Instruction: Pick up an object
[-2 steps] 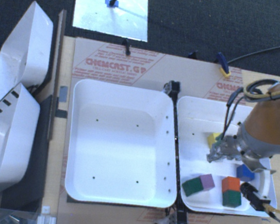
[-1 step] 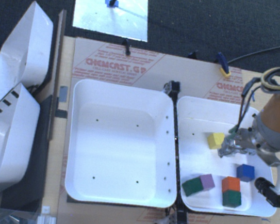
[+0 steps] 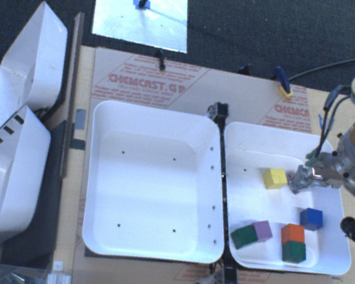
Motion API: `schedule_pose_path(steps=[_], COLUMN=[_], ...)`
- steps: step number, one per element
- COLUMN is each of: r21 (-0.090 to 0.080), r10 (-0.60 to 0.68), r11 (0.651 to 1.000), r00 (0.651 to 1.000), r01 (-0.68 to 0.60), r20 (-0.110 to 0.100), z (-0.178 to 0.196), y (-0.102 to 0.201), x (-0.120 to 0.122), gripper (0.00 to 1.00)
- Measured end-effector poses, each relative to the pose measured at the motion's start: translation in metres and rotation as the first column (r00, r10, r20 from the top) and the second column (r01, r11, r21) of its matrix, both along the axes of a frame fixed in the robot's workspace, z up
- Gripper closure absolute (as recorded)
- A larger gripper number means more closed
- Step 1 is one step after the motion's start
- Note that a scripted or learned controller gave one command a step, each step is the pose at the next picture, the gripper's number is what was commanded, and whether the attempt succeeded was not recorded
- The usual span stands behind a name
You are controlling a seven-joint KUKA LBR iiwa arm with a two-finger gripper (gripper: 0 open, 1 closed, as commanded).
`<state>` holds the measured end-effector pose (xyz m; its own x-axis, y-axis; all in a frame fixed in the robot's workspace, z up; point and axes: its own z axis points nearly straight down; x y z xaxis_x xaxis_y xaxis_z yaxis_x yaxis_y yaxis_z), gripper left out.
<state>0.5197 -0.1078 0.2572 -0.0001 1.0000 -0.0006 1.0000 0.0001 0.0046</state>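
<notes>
Yellow block (image 3: 275,178) sits in the upper part of the right bin (image 3: 250,142), and the gripper (image 3: 299,180) is down right beside it, on its right side, maybe touching. Fingers are too small and blurred to read, so can't tell how wide they stand or whether anything is between them. Block looks flat on the bin floor, not lifted.

Other stuff in the right bin, all lower in the frame: blue block (image 3: 311,218) just below the gripper, orange block (image 3: 293,233) with a dark green block (image 3: 294,252) touching under it, purple block (image 3: 262,231) up against another green block (image 3: 242,236) toward the bin's lower left. Left bin (image 3: 110,128) is at frame centre, with nothing in it that I can make out.

Progress, as a judgement: approach looks done, arm at the yellow block, which seems to be the target. No grasp confirmed, no lift. Left to do: close on the block and raise it clear of the bin. Risk: fingers land beside the block, not around it, and just nudge it.
</notes>
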Motion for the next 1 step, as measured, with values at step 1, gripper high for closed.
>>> schedule_pose_path(steps=[1], r21=[0.002], r10=[0.005], r11=[1.0], r00=[1.0], r01=[-0.005], r20=[-0.004], z=[-0.0079], y=[0.0564], x=[0.0255], gripper=[1.0])
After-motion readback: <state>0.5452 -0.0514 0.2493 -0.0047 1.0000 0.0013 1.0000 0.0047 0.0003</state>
